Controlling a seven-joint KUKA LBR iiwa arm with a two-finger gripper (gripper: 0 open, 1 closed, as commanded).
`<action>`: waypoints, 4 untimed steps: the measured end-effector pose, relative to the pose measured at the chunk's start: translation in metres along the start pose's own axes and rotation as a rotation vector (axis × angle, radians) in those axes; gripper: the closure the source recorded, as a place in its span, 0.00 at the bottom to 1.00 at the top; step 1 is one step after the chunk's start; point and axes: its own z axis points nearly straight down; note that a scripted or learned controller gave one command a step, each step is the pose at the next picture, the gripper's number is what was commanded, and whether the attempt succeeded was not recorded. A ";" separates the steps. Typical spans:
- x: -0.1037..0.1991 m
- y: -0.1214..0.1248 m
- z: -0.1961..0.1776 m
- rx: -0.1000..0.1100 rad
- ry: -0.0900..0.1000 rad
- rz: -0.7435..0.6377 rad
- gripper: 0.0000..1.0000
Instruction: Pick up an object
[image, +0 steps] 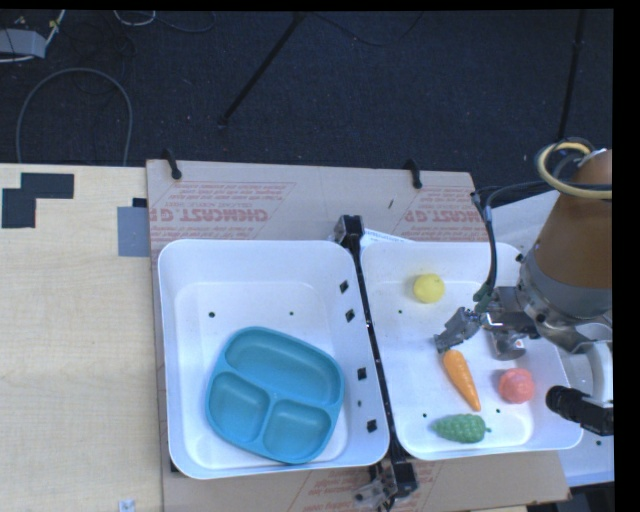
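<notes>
Bench surface of pale wood spreads across the left, with a cardboard sheet under two white bins. The left bin holds a blue divided plate lying flat in its near half. The right bin holds four small things. The arm reaches in from the right, its orange band above the grey wrist, and its gripper sits low over the middle of the right bin, pointing left. Whether its fingers are spread or pressed together I cannot tell; nothing is seen between them. An orange carrot lies just near of the gripper tip, its thick end almost under it and its point slanting toward the near right. A green bumpy piece lies near the bin's near wall, beyond the carrot's point. A pink round piece lies right of the carrot. A yellow ball rests farther back, to the far left of the gripper and apart from it.
</notes>
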 end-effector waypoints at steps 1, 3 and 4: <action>-0.008 -0.002 0.048 0.005 0.000 0.001 0.00; -0.002 -0.003 0.164 0.006 0.001 0.001 0.00; -0.004 -0.002 0.151 0.003 0.001 0.007 1.00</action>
